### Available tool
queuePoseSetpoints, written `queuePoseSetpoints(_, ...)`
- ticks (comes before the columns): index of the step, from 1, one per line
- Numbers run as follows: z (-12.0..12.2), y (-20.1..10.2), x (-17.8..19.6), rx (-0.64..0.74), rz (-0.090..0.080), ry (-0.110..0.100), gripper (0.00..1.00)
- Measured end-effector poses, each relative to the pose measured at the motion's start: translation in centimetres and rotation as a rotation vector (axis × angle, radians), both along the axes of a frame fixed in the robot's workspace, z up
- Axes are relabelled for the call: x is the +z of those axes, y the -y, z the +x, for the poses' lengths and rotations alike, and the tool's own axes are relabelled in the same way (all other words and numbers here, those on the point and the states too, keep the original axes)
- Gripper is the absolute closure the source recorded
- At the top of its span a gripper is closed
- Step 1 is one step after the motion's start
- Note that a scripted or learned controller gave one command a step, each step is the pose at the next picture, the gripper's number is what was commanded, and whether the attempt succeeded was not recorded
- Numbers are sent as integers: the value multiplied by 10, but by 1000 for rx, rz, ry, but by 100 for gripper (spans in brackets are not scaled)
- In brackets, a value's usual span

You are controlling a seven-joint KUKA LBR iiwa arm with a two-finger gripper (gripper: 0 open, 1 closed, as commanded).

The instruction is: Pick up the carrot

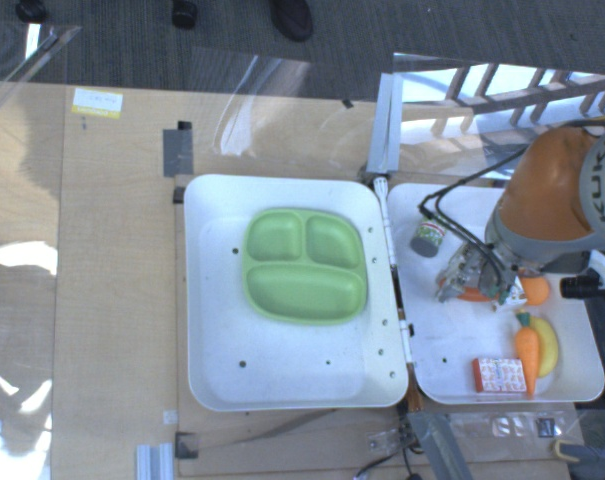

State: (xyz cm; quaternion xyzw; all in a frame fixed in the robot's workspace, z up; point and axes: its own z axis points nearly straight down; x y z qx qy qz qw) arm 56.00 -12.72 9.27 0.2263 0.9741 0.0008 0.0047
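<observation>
A: Carrot (527, 354) is lying in the right bin (452, 368), near its front right corner, touching a yellow banana (548, 346), with a small red box (498, 375) just beside it.

B: And the tool (471, 282)?

A: Low over the right bin's middle, above and left of the carrot, apart from it. Something orange sits under its tips; can't tell how its jaws stand.

B: Left bin (212, 368)?

A: A green divided plate (305, 266) lies in it.
</observation>
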Motion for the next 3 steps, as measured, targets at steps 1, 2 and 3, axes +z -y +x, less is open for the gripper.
queuePoseSetpoints(1,40,-15,114,265,-3,4,100)
queuePoseSetpoints(2,87,-67,107,539,-4,3,100)
queuePoseSetpoints(3,90,-68,121,538,-5,16,100)
